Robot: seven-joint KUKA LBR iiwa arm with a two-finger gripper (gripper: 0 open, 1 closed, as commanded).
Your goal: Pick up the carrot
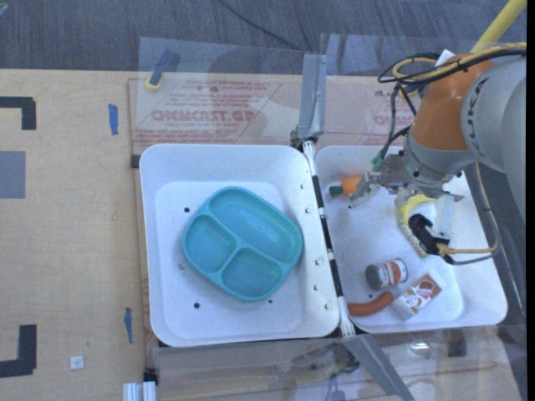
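Sausage at right bin's near edge, can just behind it; carrot lies at far-left of that bin, gripper lowered right at it, presumably positioned for the grasp; finger state cannot be told

A pale wooden tabletop spreads across the left of the camera view, marked with black corner brackets, a grey square and short strips of blue tape. Beyond its far edge lies dark grey carpeted floor, with a thin cable trailing across it. A clear plastic sheet with faint red lettering lies flat behind the bins, and the light is even and soft.
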